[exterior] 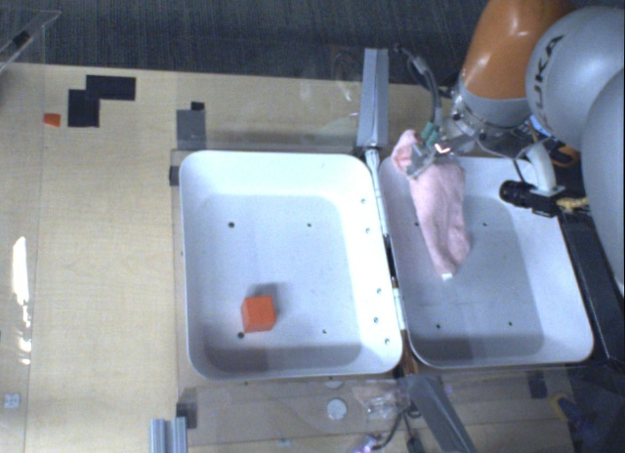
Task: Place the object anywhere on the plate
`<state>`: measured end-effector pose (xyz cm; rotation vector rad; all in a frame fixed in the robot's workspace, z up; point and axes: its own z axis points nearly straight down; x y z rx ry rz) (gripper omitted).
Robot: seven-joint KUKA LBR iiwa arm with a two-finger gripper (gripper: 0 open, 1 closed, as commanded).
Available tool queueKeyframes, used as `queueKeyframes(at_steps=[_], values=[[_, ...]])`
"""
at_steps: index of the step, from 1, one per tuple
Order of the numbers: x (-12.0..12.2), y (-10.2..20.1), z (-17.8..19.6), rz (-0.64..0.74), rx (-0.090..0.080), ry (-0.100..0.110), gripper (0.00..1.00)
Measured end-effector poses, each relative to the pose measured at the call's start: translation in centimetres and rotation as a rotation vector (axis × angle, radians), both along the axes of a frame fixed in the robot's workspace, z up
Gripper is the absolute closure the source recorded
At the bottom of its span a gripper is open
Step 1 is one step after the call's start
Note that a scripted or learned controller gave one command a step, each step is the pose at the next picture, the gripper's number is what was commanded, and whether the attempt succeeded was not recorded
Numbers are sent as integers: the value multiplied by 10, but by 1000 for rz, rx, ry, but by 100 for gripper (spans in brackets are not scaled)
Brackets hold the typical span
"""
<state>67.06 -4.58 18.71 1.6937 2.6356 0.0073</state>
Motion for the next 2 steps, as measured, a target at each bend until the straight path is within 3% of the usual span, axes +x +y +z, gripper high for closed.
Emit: queueKeyframes(at_steps=[1,2], values=[[2,2,40,8,1,-1,100],[-7,58,33,411,-2,2,100]])
